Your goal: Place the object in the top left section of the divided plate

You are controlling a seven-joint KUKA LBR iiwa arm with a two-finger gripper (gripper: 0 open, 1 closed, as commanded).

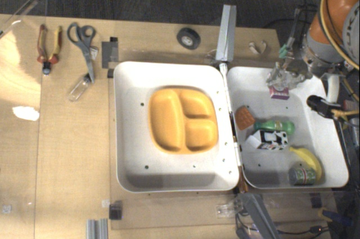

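The yellow divided plate (183,120) sits in the middle of the left bin (129,170), all its sections bare, so nothing has been delivered yet. The candidates lie in the right bin (337,176): an orange piece (245,117) at nine o'clock, a green bottle (275,126) and a black-and-white carton (271,140) near the centre, a banana (308,159) and a green can (300,176) at five o'clock. The gripper (284,79) hangs over the bin's twelve o'clock edge, with a small purplish object (279,92) right under it, likely the thing to carry. Whether the claw pinches it or merely touches it I cannot tell. The arm (337,13) comes in from two o'clock, wrist bent downward over the bin.
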